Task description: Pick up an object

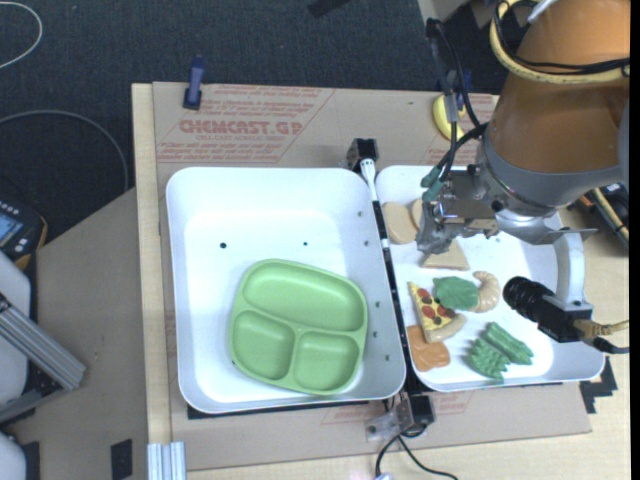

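1. The arm (pixel 560 98), grey with an orange band, reaches in from the right and hangs over the right bin (pixel 575 368), hiding much of its far half
2. The left bin (pixel 200 218) holds a green divided plate (pixel 298 325), moulded plastic by the look of it: stiff, light, but broad and flat, a poor fit for two fingers
3. The gripper (pixel 437 238) sits low over a tan wedge of toy bread (pixel 445 258) near the far left of the right bin; whether its jaws are spread or closed I cannot tell, and nothing is seen held between them
4. The small toy food lies in the near half of the right bin: a pizza slice (pixel 434 308), a green leafy piece (pixel 457 291), a curved tan piece (pixel 487 288), an orange piece (pixel 430 353), green beans (pixel 498 350)
5. I judge these pieces light and possibly slick; the thin flat ones would be best pinched across their edges, the lumpier ones across the middle
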Robot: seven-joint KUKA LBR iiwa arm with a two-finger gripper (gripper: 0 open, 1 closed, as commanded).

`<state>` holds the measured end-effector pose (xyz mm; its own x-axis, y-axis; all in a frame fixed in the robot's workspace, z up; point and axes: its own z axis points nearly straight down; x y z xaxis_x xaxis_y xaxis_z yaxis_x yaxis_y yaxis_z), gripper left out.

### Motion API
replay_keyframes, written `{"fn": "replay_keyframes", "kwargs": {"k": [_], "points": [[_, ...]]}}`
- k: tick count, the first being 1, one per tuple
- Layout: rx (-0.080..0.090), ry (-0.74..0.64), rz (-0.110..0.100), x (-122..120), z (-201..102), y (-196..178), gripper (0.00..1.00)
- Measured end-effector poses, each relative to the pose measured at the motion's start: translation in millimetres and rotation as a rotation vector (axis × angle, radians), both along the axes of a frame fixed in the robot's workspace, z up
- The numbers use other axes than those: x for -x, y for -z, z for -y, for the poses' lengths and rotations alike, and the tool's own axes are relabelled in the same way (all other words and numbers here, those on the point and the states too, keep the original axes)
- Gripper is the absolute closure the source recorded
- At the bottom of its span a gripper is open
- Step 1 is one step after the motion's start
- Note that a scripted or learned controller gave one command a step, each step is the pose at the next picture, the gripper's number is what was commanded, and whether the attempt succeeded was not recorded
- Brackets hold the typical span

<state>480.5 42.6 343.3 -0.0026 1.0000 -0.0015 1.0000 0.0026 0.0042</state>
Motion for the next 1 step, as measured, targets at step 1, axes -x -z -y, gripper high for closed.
{"fn": "replay_keyframes", "kwargs": {"k": [1], "points": [[-0.003,-0.006,-0.012,2.7,-82.3,46.3,1.0]]}}
